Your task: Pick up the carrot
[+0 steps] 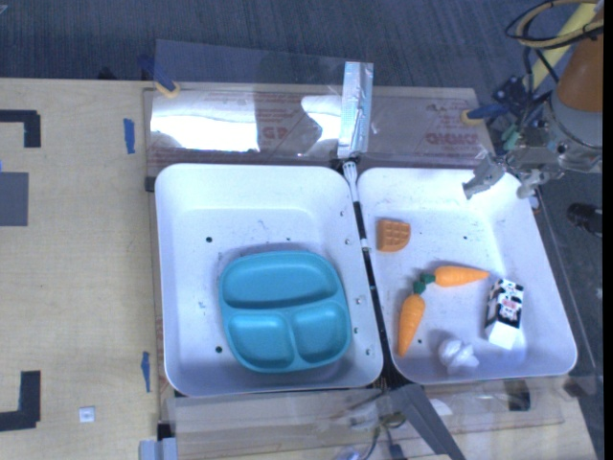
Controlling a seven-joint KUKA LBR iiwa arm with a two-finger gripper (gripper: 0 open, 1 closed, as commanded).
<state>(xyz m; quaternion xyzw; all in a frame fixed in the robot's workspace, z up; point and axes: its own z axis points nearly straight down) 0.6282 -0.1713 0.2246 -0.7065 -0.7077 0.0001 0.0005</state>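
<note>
Camera view: one carrot [458, 276] lies crosswise, another carrot [410, 320] lengthwise.

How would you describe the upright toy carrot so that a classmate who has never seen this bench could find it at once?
Start at the right-hand shallow white bin, beside the one holding the blue divided plastic plate. Near its left wall, below the small orange waffle-shaped toy, lies the orange toy carrot with green leaves. Unlike the second orange toy carrot, which lies sideways, this one points toward the bin's front edge.
</note>
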